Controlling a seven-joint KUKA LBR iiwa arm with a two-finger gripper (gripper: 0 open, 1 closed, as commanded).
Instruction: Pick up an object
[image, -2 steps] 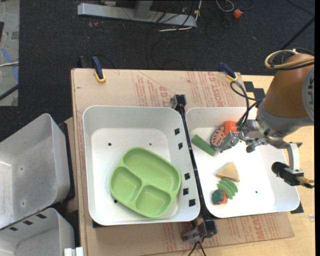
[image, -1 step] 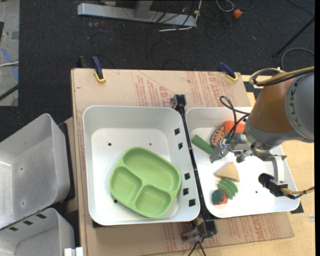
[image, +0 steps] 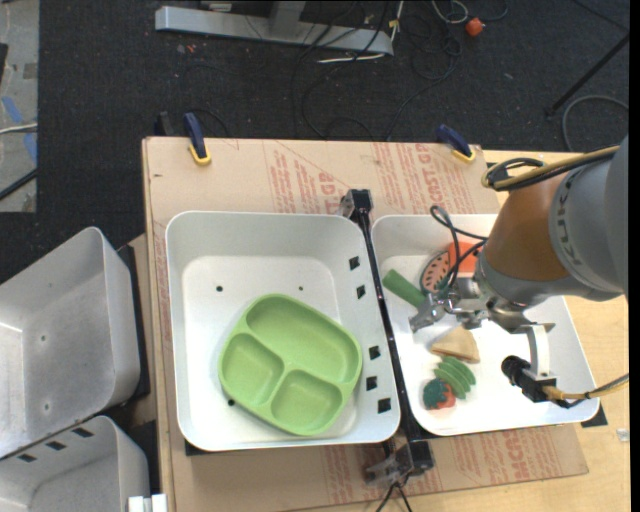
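Reaching in from the right, I am hanging my arm (image: 560, 235) low over the right bin (image: 575, 345), since that is where all the small things are lying. Beside it, the left bin (image: 190, 300) is carrying nothing but a green divided tray (image: 290, 363), too broad and flat for me, I judge, so I am leaving it alone. My wrist is covering part of the right bin's far side, where a round red-and-white piece (image: 440, 268) is peeking out from under me next to a green strip (image: 403, 289). My pincer (image: 447, 309) is pointing down just above a tan wedge (image: 457, 346), which is looking like the likeliest thing to take. Whether the pincer is released or clenched, I cannot tell from this slant; nothing is visibly gripped. Nearer the front rim, a small green-and-red toy (image: 446, 384) is resting just beside the wedge, close enough that a sloppy descent could nudge it.
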